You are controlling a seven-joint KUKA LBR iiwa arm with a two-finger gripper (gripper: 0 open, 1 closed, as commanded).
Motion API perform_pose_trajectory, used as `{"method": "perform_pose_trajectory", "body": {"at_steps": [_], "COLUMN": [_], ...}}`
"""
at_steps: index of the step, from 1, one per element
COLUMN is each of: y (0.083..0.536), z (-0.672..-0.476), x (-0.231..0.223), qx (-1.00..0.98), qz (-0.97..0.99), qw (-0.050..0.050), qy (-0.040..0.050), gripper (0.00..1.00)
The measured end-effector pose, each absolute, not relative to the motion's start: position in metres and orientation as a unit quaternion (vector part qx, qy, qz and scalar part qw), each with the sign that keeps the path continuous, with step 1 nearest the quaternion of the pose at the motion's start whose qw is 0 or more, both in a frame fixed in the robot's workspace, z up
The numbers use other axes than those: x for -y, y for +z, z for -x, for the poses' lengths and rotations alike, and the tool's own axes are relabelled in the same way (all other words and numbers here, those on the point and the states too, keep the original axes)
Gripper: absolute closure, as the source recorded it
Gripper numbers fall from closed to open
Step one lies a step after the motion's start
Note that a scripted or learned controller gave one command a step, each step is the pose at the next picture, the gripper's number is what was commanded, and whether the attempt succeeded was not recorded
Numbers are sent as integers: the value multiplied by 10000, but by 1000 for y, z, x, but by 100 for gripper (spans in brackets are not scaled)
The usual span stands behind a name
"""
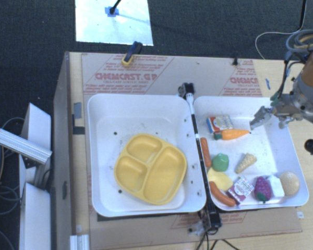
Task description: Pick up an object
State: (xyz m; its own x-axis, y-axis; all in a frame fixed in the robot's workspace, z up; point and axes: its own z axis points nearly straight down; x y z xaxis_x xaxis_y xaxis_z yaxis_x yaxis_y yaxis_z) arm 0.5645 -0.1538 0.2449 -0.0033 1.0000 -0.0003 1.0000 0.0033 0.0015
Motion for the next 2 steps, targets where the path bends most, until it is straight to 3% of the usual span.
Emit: {"method": "perform_pose_trajectory", "body": {"at_steps": [1, 2], "y": [87, 85], "z": [-545, -608], "x": [138, 100], "qx": [-7075, -7083], "qz": [-7067, -7059], "qw": [3, 7], "qy": [2, 8], "gripper": [0, 0]}}
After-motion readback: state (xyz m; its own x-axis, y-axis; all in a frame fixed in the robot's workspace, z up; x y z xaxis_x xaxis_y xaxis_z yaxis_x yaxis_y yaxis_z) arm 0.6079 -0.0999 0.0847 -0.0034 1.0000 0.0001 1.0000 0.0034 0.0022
